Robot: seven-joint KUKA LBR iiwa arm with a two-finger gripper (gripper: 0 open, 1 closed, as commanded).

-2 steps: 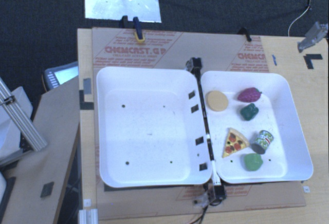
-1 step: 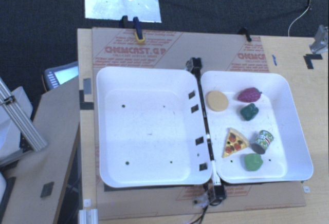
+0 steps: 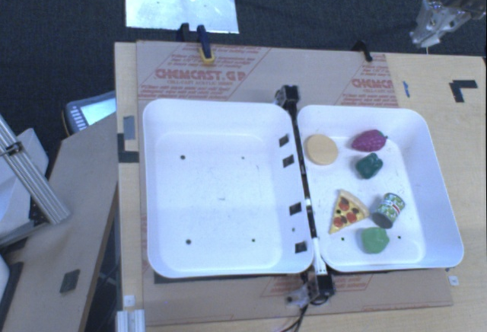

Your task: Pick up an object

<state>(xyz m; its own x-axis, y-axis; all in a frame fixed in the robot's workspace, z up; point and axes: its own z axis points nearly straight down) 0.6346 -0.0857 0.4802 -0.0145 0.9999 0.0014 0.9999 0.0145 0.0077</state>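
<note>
step: reach | two-finger gripper (image 3: 435,27) high beyond right white bin (image 3: 437,163), grip state: we cannot tell | we should descend straight over red-yellow toy pizza slice (image 3: 347,211)

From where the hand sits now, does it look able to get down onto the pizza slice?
Probably yes. The hand hangs beyond the right bin, and the pizza slice lies flat with open floor around it, apart from the can.

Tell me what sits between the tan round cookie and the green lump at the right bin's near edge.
In the camera view, the pizza slice lies between the cookie and the green lump, on the right bin floor.
</note>
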